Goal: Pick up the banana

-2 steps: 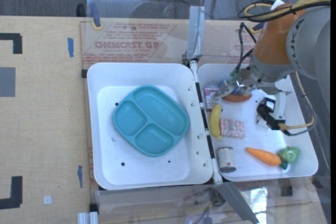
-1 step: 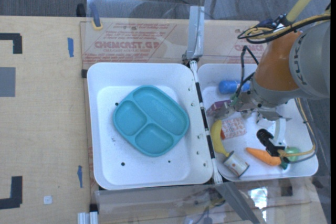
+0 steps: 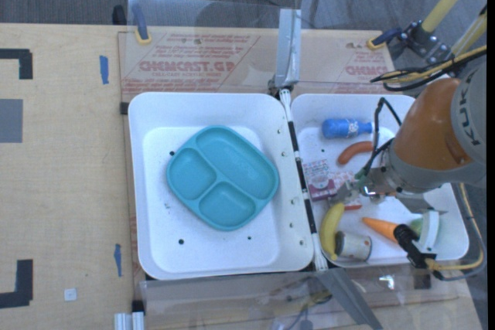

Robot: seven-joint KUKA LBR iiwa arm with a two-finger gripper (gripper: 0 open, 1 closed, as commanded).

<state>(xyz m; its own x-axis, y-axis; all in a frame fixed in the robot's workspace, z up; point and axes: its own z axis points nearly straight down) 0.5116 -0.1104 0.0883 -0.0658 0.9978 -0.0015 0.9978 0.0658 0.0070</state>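
Banana (image 3: 332, 223) lies untouched; my gripper (image 3: 365, 188) hangs just above and right of it, its opening I cannot tell.

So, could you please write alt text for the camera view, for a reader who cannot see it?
A grey and orange robot arm reaches over the right white bin, where a banana lies at the left side among a blue bottle, a carrot and other small items. The left white bin holds a teal divided plate.
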